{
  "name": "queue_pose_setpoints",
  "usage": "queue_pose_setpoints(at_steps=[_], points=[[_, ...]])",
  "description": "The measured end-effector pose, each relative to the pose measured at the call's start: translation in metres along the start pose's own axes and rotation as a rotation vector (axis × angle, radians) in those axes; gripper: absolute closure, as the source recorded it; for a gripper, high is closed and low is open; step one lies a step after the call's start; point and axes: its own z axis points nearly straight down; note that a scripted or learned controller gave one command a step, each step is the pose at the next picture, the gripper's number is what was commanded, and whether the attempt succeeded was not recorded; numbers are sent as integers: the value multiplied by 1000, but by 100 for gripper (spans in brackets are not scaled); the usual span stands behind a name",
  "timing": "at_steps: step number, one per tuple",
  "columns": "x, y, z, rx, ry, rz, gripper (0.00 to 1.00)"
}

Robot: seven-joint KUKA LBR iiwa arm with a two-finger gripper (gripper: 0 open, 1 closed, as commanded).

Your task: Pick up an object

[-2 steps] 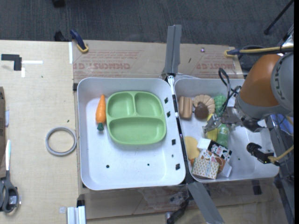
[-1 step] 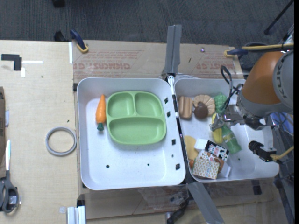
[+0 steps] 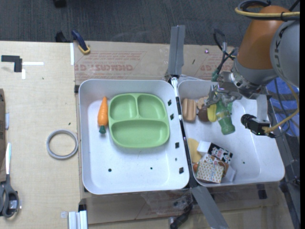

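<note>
Clutter gathers at the far left corner of the right bin point(image 3: 267, 168), and your gripper point(image 3: 220, 95) hangs right over it, presumably because that corner offers the most targets. Whether the fingers are spread or pressed together, you cannot tell. Beneath it lie a green bottle point(image 3: 225, 120), a yellow piece point(image 3: 211, 112) and a tan bread-like block point(image 3: 189, 109). A printed carton point(image 3: 212, 168) lies at the near left corner, its writing too small to read. The left bin point(image 3: 128, 175) holds a green divided plate point(image 3: 139, 119) with a carrot point(image 3: 102, 113) touching its left edge.
</note>
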Motion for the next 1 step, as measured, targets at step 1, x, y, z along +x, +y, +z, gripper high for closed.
queue_pose_setpoints(at_steps=[1], points=[[17,-41,33,2,0,-24,100]])
